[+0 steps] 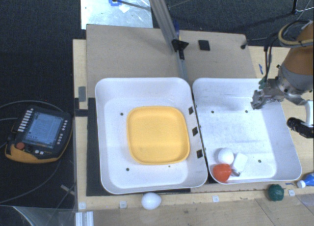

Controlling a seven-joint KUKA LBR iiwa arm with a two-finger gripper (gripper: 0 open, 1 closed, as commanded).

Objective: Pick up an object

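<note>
In the right bin (274,136) a white ball (225,155), a small white block (240,161) and an orange-red round object (222,172) lie bunched in the near-left corner. My gripper (258,100) hangs over the far right part of that bin, well away from the three objects, with nothing visible between its fingers. The grey arm with its orange band (299,63) comes in from the right.
A yellow square plate (158,134) fills the middle of the left bin (110,122). A white egg-shaped object (151,201) and a dark green ball (275,192) rest on the bench in front of the bins. A teach pendant (38,132) lies at the left.
</note>
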